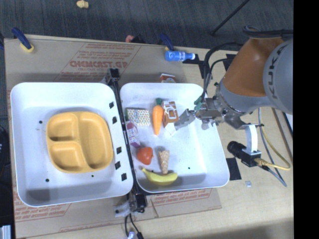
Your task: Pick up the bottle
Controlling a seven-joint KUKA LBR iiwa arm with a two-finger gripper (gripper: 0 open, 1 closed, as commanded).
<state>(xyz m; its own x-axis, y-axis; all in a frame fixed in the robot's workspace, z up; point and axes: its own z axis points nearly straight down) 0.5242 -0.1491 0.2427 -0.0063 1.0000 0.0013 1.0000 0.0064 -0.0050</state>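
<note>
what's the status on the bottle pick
Gripper low over right bin, beside carrot. Blue bottle lying outside, behind the bin, untouched. Nothing blocking it.

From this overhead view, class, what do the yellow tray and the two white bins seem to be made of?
Yellow tray: probably moulded plastic, matt, judging by its rounded, evenly coloured compartments. Left bin and right bin: likely thin formed plastic, smooth with a slight sheen, with soft rounded corners. The look alone cannot confirm either.

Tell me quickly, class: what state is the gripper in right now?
Gripper: over the right bin beside the carrot; open or closed cannot be told.
</note>
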